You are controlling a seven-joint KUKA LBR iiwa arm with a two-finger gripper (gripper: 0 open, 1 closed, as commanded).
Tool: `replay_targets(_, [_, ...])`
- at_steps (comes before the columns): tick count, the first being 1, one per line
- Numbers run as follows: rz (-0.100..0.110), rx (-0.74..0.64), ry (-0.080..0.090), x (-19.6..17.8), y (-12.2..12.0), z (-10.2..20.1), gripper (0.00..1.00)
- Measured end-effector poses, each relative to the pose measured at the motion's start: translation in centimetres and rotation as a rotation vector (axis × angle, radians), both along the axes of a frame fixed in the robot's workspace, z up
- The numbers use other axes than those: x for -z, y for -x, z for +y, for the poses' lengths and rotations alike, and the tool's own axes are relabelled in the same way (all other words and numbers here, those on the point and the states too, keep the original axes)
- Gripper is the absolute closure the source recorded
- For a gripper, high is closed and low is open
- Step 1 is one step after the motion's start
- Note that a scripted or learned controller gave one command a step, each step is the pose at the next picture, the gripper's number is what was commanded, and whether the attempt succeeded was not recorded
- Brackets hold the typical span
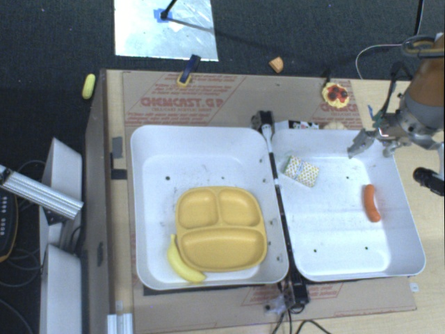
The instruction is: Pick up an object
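Observation:
My gripper [373, 146] hangs over the far right corner of the right bin [334, 259], its two fingers spread open with nothing between them. An orange sausage-shaped toy [372, 203] lies in that bin, below the gripper and apart from it. A small speckled packet [302, 170] rests near the bin's left wall. In the left bin [149, 179] sits a yellow divided plate [221, 227], with a yellow banana [182, 264] against its lower left edge.
A small pizza-like toy [336, 94] lies on the cardboard behind the right bin. An orange bit [277, 64] and a yellow piece [88, 85] lie on the dark floor. A shiny sheet [165, 18] is at the back. Cables run at the right.

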State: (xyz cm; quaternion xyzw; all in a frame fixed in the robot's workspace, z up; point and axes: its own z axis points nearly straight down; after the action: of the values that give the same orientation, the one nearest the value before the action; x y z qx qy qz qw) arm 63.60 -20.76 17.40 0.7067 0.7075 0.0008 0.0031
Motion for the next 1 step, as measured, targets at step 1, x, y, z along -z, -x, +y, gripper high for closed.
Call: replay_targets(1, [0.001,0.001,-0.001,-5.79,3.91,0.06,0.00])
